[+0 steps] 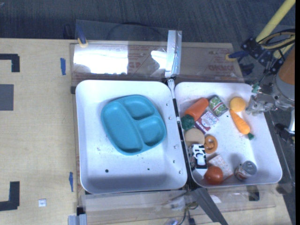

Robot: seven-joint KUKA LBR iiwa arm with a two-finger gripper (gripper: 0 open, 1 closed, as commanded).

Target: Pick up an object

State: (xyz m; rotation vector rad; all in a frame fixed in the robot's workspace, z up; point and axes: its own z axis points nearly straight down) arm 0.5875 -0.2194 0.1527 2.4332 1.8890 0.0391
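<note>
The right bin (pixel 267 146) holds several small items. Among them are a yellow lemon (pixel 237 103), an orange carrot (pixel 240 122), an orange pepper (pixel 197 108), a green can (pixel 218 106) and a red tomato (pixel 213 175). A metal can (pixel 245 170) lies near the bin's front right corner. My gripper (pixel 258 103) hangs at the bin's right rim, just right of the lemon and above the carrot's top end. Nothing shows in its grasp.
The left bin (pixel 89 168) carries a blue divided plate (pixel 133 123). A pretzel (pixel 211 144), a bun (pixel 193 136), a black-and-white item (pixel 199 154) and a snack packet (pixel 207 121) crowd the right bin's left half. Cables and a yellow rod (pixel 276 18) sit behind the arm.
</note>
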